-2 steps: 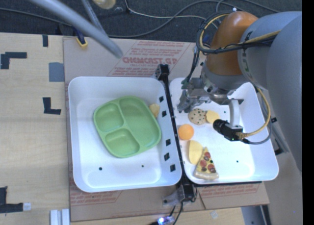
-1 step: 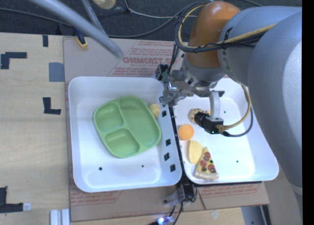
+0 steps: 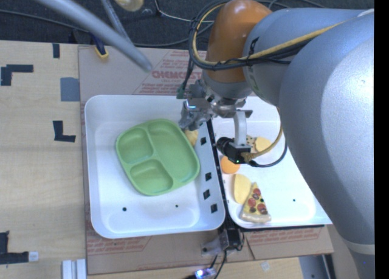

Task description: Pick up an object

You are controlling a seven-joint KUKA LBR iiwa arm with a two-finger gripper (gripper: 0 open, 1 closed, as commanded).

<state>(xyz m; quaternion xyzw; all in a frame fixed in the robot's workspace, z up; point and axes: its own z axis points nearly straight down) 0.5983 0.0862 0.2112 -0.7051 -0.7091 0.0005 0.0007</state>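
A green divided plate (image 3: pixel 157 156) lies in the left white bin (image 3: pixel 103 211). My gripper (image 3: pixel 194 117) hangs over that bin's right side, just past the plate's upper right corner. A small pale yellow object (image 3: pixel 192 136) shows right below the gripper, between the plate and the bin wall; whether it is touched I cannot tell. In the right bin (image 3: pixel 298 202) lie a toy pizza slice (image 3: pixel 255 203), a yellow piece (image 3: pixel 241 186), an orange piece (image 3: pixel 229 165) and a round cookie-like piece (image 3: pixel 262 144).
The arm's orange band (image 3: pixel 234 31) and grey body (image 3: pixel 328 107) cover the back of the right bin. A black divider (image 3: pixel 209 177) runs between the two bins. Cables (image 3: pixel 267 159) loop off the wrist over the right bin.
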